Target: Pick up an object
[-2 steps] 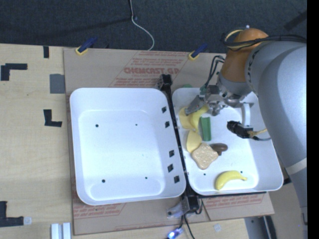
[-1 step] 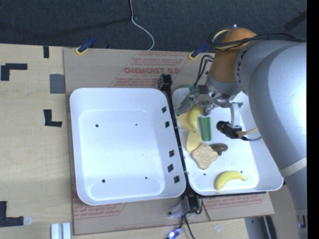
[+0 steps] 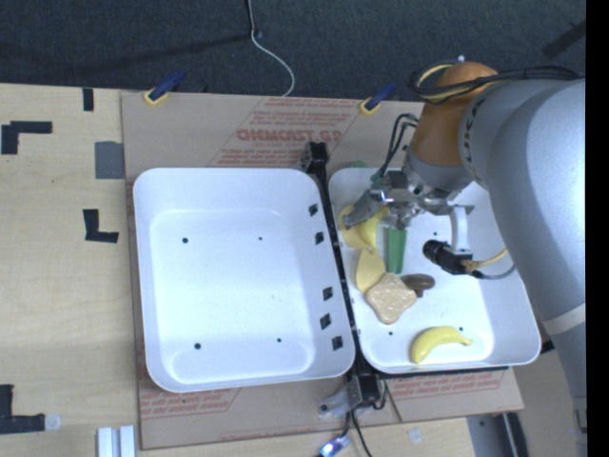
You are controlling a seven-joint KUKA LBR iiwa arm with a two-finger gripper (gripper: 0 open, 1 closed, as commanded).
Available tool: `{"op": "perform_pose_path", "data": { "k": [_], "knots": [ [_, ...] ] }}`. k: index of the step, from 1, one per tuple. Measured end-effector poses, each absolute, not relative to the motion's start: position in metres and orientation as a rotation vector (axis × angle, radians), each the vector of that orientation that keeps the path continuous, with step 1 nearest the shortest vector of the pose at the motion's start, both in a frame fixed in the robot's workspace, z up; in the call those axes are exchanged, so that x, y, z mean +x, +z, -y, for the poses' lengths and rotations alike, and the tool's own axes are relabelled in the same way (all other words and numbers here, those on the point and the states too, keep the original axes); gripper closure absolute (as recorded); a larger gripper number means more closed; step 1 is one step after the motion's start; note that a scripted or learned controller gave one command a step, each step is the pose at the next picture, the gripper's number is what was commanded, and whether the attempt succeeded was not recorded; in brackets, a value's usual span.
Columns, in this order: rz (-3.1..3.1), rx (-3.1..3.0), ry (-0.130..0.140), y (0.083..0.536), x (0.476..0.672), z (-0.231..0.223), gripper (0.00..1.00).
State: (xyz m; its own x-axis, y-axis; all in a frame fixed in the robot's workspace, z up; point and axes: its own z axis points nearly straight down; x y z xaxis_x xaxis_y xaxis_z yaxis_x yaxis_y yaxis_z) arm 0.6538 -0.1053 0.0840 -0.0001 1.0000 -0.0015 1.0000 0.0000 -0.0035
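Observation:
My gripper (image 3: 381, 219) hangs over the upper left part of the right bin (image 3: 504, 303), open, its two metal fingers spread apart. Just below them a green stick-shaped object (image 3: 395, 248) lies upright in the picture; I cannot tell whether the fingers touch it. A pale yellow piece (image 3: 368, 269) sits left of the green object. A tan toast-like slice (image 3: 390, 299) lies below, with a small brown object (image 3: 418, 282) beside it. A yellow banana (image 3: 440, 342) rests near the bin's front edge.
The left bin (image 3: 228, 274) sits beside the right one, with a black divider strip (image 3: 328, 255) between them. A black fitting with a cable (image 3: 449, 255) lies right of the green object. The grey arm (image 3: 533, 160) covers the right bin's far right side.

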Motion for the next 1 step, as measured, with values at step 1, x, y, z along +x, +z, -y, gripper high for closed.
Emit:
{"op": "perform_pose_path", "data": {
  "k": [1],
  "knots": [
    [2.224, -2.219, 0.0, 0.0841, 0.6686, 0.0957, 0.0]
  ]
}}
